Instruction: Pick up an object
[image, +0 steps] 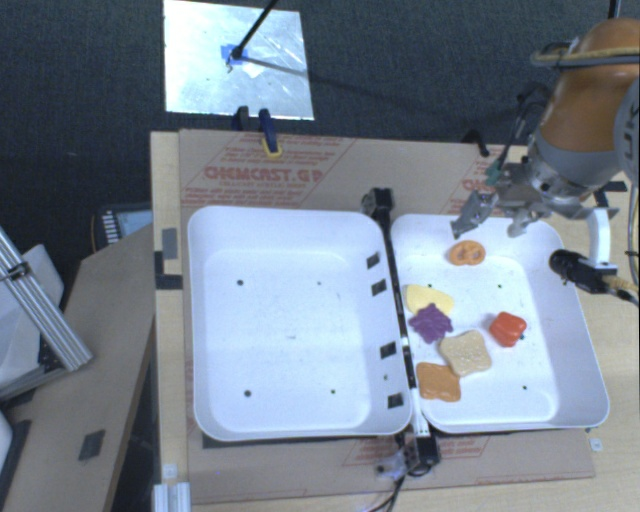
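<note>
Camera view: the pincer hangs over the far corner of the right bin. Its two fingers are spread apart and nothing sits between them.
Task's thing: the orange ring-shaped toy lies flat on the bin floor just below the pincer, a little toward the seam between the bins. It does not appear to touch either finger.
Why held so: spread fingers poised above a lone piece look like the set-up for a straight descent. The ring lies apart from the other toys, so a finger could probably come down on each side of it.
Why placed so: the toys all lie loose and flat in the right bin.
Farther from the pincer: a yellow piece and a purple piece touch each other beside the seam. Beyond them a toast slice overlaps a tan-orange piece.
Off to the side: a red pepper toy lies alone, well apart from the ring and nearer the bin's front.
In the way: the bin's far wall stands close behind the pincer, and the black seam clip is near on the ring's side. Neither blocks a vertical drop, in my judgement.
Beyond the seam: the left bin lies well away from the pincer.
Risk: the ring is low and flat, so the fingers may skid over it.
</note>
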